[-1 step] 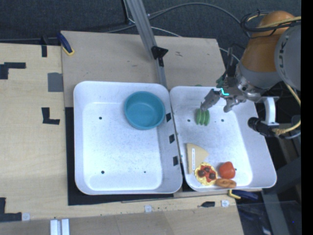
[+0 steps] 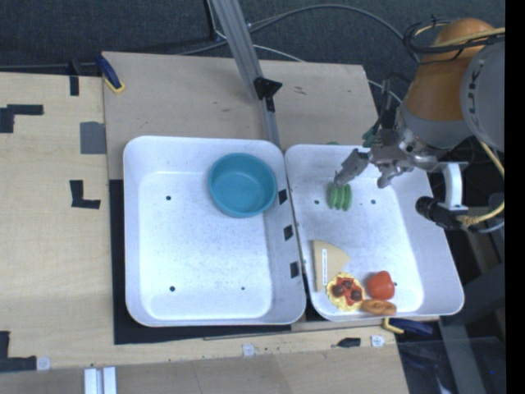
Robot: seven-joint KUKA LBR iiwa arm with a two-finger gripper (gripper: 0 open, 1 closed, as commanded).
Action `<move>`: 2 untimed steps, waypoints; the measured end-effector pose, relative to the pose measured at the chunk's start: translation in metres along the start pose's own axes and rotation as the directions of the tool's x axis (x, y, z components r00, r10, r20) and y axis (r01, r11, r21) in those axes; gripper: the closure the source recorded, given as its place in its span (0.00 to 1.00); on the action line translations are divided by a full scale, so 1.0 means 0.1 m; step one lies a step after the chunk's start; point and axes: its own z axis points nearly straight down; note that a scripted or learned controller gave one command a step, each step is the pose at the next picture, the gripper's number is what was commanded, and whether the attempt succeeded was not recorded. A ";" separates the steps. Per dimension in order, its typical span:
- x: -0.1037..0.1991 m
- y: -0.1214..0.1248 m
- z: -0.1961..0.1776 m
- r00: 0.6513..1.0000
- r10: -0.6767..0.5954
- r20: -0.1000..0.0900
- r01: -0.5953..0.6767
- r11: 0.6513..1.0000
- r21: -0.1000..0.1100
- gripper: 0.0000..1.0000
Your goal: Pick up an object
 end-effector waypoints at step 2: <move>0.11 -0.03 1.21 1.000 0.000 -0.001 0.000 1.000 0.006 0.00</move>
